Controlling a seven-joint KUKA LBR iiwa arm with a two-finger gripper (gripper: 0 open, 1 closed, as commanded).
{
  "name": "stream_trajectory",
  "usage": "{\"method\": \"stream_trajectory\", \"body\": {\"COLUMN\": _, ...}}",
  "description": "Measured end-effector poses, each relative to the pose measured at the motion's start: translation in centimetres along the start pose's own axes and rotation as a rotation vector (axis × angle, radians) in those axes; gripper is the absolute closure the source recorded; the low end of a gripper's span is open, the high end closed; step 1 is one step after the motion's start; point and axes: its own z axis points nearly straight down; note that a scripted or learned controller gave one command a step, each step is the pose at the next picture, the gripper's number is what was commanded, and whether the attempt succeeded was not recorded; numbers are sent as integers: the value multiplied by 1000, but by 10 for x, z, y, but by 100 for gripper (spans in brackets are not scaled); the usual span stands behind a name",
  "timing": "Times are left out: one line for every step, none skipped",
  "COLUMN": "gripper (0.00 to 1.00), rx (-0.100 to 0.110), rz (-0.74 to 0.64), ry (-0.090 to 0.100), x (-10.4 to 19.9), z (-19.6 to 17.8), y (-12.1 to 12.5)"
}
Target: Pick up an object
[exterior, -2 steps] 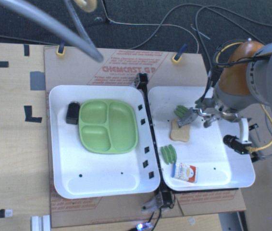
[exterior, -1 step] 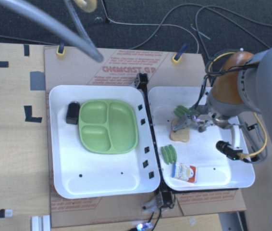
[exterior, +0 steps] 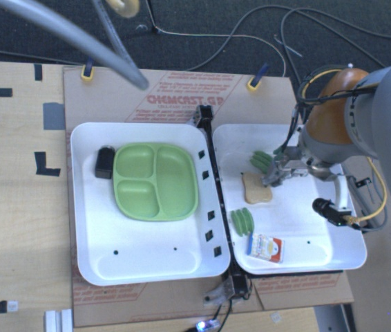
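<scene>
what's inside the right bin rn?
In the right bin: tan flat piece, two green ridged items, small carton. The gripper covers whatever lies directly beneath it.

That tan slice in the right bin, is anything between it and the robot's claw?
Nothing visible. The gripper sits right at the upper edge of the tan slice. A green piece lies just above, beside the gripper, not between them.
</scene>
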Motion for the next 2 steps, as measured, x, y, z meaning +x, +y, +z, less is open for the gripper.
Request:
{"method": "stream_trajectory", "body": {"gripper": 100, "rx": 3, "rz": 2, "ry": -1, "x": -3, "z": -61, "y": -4}}
{"method": "stream_trajectory", "body": {"gripper": 100, "rx": 3, "rz": 0, "ry": 0, "x": 1, "z": -107, "y": 5}}
